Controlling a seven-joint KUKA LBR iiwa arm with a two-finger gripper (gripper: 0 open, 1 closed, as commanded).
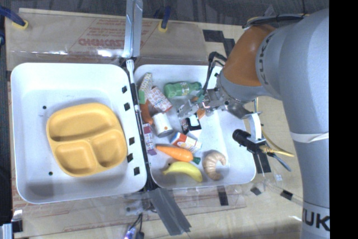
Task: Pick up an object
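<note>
Claw (197, 111) low in the right bin (238, 176), among packed clutter; whether it is wide or narrow, cannot tell. Green bottle (182, 89) just behind it, small white can (162, 124) to its left, carrot (174, 151), banana (183, 169) and shell-shaped pastry (215, 162) nearer the front wall. Risk: pieces touch and overlap, so a closing grip may catch an edge, nudge a neighbour, or lift nothing.

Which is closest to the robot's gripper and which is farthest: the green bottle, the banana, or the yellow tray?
Counting out from the gripper in the right bin:
1. The green bottle, just up and left of it in the same bin.
2. The banana, at that bin's near edge, lower down.
3. The yellow tray, far off in the left bin.
</note>
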